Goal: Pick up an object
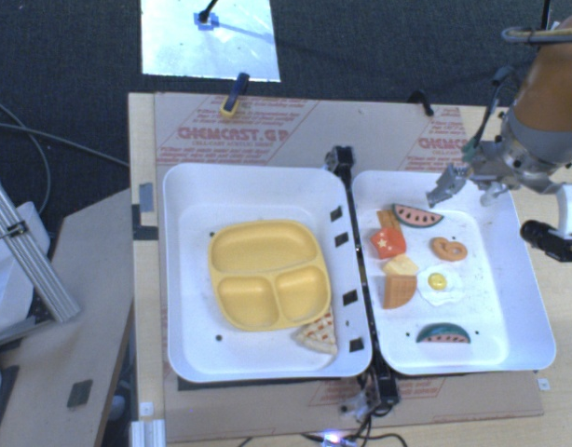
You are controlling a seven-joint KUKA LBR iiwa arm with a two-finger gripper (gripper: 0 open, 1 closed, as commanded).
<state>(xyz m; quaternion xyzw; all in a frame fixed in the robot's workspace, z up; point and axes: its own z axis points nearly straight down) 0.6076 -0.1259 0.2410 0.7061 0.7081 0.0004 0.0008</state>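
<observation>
The grey metal hand [446, 186], grip state unclear, is poised beside the red watermelon slice [417, 216]; crowded neighbours could be nudged.

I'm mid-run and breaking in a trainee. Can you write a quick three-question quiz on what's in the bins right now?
1. True or false: the yellow divided tray sits in the right bin.
2. Which item lies nearest the gripper? A) fried egg B) red-topped watermelon slice C) pizza slice
3. Fill in: the pizza slice rests in the ____ bin, just beyond the tray's near right corner.

Key:
1. False; it sits in the left bin.
2. B; the slice lies just below and left of the gripper in the camera view.
3. Left.
</observation>
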